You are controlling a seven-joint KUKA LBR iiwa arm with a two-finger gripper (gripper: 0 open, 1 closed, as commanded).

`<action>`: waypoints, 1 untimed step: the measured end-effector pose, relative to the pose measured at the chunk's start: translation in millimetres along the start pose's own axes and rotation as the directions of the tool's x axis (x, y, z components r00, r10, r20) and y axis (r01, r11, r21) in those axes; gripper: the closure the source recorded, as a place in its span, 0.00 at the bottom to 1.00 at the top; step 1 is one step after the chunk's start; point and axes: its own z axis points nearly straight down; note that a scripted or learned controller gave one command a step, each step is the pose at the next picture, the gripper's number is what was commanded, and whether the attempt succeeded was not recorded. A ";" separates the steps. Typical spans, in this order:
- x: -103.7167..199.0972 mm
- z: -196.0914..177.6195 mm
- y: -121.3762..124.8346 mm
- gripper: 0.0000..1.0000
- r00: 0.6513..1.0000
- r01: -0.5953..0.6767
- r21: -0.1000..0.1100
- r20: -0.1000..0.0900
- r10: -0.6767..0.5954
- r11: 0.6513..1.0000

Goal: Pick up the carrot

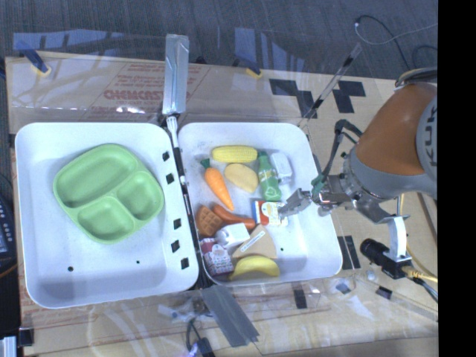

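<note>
The orange carrot (218,187) lies tilted in the left part of the right bin (321,244), its green top pointing to the far left, just below the corn cob (234,154). My gripper (291,204) hangs low over the right part of that bin, beside a small red and white carton (265,213). It is about a hand's width to the right of the carrot and does not touch it. Nothing shows in its grasp.
Around the carrot lie a pale yellow potato (242,177), a green bottle (268,178), a sausage (232,216), a brown waffle (206,220) and a banana (255,266). The left bin (44,274) holds a green divided plate (108,192). A ridge (178,199) separates the bins.
</note>
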 end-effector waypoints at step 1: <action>46.1 36.8 24.3 0.00 0.959 0.283 0.001 -0.001 -0.283 0.959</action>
